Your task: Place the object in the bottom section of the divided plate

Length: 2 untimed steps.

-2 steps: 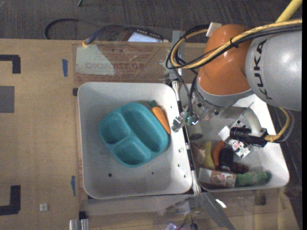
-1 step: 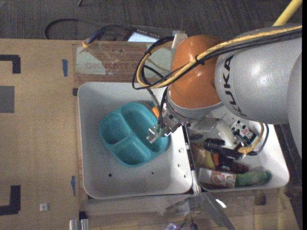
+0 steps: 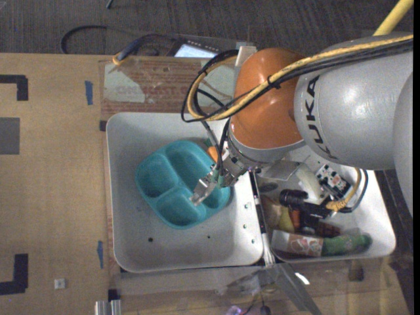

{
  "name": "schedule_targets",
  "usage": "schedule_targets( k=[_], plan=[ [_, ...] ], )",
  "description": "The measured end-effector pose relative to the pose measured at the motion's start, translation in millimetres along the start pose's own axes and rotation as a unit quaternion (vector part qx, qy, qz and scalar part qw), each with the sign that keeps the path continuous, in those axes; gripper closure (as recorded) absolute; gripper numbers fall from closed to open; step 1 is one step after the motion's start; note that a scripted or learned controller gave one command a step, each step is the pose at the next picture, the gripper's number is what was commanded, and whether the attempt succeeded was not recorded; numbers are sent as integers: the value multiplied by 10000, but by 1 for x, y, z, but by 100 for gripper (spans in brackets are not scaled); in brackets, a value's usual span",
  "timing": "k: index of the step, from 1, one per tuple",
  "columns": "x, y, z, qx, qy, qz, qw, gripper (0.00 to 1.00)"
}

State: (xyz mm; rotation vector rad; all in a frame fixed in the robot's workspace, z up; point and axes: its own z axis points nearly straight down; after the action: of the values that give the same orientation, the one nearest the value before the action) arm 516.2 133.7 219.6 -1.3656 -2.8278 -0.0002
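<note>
— In the middle of the frame, our pincer (image 3: 202, 192) hangs over the teal divided plate (image 3: 161, 176) in the left bin (image 3: 125, 143). Does it hold something?

— We cannot tell. An orange thing (image 3: 212, 153) shows at the plate's upper right edge.

— Then we should centre over the lower section (image 3: 177, 210) and release low.

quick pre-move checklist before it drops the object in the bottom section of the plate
1. Divided plate sits in the left bin: ok.
2. Gripper is over the plate: ok.
3. Gripper is above the bottom section: cannot tell, it hangs near the dividers.
4. Object is held: cannot tell, nothing clear there.
5. Plate sections free of other items: ok where visible.
6. Right bin clutter stays apart from the plate: ok.
</note>
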Motion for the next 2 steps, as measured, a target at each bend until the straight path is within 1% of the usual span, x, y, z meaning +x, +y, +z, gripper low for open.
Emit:
schedule_targets(
  k=[1, 2],
  plan=[
    [0, 1, -10, -17, -4, 0, 10000, 100],
    [1, -46, -26, 4, 1, 284, 9996, 100]
  ],
)
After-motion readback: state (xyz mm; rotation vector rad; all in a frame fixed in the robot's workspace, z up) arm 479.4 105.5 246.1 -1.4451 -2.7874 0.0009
